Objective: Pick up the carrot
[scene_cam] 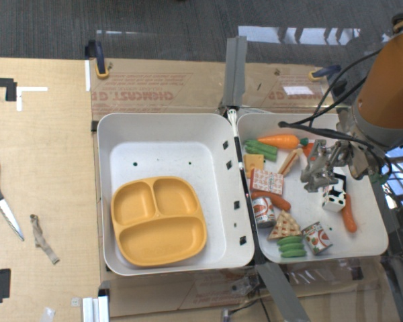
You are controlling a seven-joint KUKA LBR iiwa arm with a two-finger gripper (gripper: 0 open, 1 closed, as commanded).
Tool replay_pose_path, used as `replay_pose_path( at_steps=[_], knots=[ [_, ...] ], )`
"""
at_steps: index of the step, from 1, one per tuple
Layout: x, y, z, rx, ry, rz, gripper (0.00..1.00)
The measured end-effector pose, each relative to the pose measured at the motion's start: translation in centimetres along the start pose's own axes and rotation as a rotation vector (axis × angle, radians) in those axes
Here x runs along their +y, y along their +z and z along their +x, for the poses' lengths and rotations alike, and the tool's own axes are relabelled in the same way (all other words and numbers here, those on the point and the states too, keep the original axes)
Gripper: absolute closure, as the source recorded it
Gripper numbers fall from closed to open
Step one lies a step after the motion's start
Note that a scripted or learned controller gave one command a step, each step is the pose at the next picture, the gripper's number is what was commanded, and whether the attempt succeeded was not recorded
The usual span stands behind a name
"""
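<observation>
From the overhead camera, the orange plastic carrot with a green top lies loose at the upper middle of the right white bin, probably just dumped among the toy food. The metal two-finger gripper hovers right of it, above the clutter, can't tell its spread, nothing gripped.

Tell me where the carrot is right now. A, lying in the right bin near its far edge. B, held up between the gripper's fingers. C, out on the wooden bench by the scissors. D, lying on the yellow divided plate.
A: the carrot lies in the right bin near its far edge, beside green toy food, apart from the gripper.
</observation>
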State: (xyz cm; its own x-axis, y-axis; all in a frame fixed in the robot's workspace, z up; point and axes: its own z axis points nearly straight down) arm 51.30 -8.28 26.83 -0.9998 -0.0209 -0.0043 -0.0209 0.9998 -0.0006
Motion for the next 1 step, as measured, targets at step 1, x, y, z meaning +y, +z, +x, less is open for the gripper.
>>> replay_pose_path(
  at_steps=[1],
  knots=[
    [-1.28, 11.88, 0.06, 0.002, 0.193, -0.001, 1.00]
  ],
)
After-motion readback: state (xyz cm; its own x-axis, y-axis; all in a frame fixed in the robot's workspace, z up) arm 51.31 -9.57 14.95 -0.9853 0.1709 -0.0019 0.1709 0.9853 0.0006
